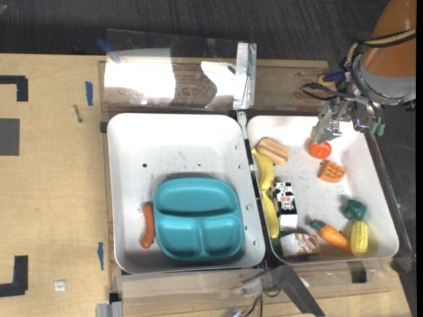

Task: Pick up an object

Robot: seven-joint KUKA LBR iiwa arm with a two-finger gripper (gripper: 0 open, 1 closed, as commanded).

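Note:
My gripper [325,129] hangs over the far part of the right bin [380,177], right above a small round orange piece [320,150] that lies on the bin floor. Whether it touches the piece is unclear. Just in front of that piece lies an orange waffle-like toy [331,171]. To the left sit a hot dog bun [272,150], a yellow banana [266,185] and a cow-patterned carton [285,199]. Near the bin's front are a carrot [330,236], a corn cob [359,237], a dark green toy [355,209] and a brown-and-white carton [301,244].
The left bin [132,144] holds a teal divided plate [198,218] and an orange sausage [147,226] beside it. A clear plastic sheet with a metal upright [244,74] stands behind the bins. The arm's orange band [396,32] is at the upper right.

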